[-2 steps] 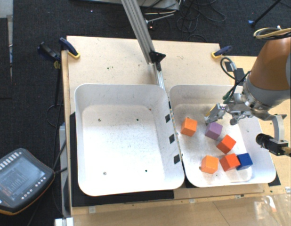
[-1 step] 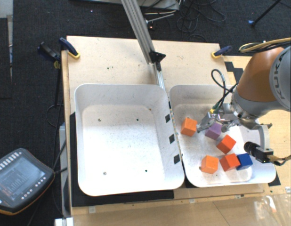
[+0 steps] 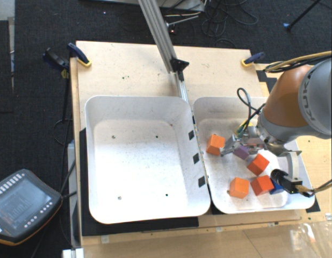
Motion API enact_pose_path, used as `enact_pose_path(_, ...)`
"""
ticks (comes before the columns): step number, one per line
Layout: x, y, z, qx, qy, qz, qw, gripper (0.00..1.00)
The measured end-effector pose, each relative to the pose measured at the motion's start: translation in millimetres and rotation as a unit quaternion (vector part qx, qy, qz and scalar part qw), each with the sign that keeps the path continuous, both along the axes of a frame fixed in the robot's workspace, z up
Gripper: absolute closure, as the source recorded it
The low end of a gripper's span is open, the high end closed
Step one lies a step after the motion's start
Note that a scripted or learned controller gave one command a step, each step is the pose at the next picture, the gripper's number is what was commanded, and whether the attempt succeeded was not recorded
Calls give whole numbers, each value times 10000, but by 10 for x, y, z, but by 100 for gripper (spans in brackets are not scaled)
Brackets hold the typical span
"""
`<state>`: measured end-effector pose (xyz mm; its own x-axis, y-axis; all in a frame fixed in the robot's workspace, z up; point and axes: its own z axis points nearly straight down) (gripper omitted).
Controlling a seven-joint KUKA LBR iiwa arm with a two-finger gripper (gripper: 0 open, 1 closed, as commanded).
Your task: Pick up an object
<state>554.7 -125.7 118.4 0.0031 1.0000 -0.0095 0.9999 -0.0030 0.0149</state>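
Nearest us, at the lower left, a grey teach pendant (image 3: pixel 23 208) with an orange edge lies on the dark carpet (image 3: pixel 37 26), beside the bench. Loose cables (image 3: pixel 236 4) trail over the carpet at the far side. We see a pale wooden bench (image 3: pixel 134 69) with a blue-and-yellow clamp (image 3: pixel 79 55) on its far left corner and another clamp (image 3: pixel 252 58) on its far right. A slanted metal rail (image 3: pixel 155 26) runs down to the seam between the bins. The left bin (image 3: pixel 134 160) and the right bin (image 3: pixel 219 114) sit edge to edge.

The arm (image 3: pixel 295 101) reaches over the right bin, and its gripper (image 3: pixel 229 147) is low inside that bin. It points at an orange cube (image 3: pixel 215 144) just beside its tip. A purple block (image 3: pixel 241 153) lies close under it, perhaps touching. We cannot tell how far the gripper is open, nor whether it has hold of anything.

Toward the bin's near side sit a second orange cube (image 3: pixel 258 164), a third orange cube (image 3: pixel 239 187) and a fourth orange cube (image 3: pixel 261 185).
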Motion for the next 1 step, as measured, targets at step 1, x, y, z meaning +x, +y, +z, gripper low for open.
enact_pose_path(1, 13, 3, 119, 6, -18, 1, 10000, 100)
